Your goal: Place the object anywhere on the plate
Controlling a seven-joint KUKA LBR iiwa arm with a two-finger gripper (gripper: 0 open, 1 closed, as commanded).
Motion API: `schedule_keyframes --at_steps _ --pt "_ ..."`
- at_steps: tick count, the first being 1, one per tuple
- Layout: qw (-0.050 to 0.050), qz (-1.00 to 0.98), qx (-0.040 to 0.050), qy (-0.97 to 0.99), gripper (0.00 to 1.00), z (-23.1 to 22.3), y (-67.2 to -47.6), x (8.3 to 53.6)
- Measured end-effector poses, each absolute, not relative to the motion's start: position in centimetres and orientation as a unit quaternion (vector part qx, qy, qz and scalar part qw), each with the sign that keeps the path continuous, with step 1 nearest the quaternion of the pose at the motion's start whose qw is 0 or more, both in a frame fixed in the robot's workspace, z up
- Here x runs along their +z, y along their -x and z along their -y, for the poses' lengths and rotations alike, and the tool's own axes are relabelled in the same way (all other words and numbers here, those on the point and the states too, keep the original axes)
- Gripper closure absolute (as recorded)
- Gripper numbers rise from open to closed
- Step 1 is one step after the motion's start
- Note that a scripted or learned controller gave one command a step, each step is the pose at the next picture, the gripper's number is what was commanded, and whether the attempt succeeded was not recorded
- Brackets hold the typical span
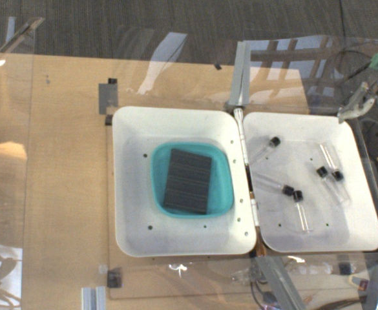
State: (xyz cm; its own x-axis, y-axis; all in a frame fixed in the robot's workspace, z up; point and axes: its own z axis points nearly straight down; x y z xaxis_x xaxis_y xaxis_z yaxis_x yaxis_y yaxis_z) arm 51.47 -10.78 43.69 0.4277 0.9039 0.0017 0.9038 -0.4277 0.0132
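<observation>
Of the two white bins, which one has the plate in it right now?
The left bin. It holds the teal plate with a dark ribbed block lying on it; the right bin holds clear tubes with black caps.

You have the dark ribbed rectangular block (188, 182) on the teal square plate (222, 173) in the left shallow white bin (130, 173); clear capped tubes (291, 192) lie in the right shallow white bin (363, 225).

Slanted overhead view of both bins (130, 173)
</observation>
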Motion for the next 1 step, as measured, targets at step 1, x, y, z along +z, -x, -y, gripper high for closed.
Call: schedule_keyframes --at_steps 1 --pt "0.005 -0.473 0.0034 -0.881 0.00 14.99 -48.91 43.62"
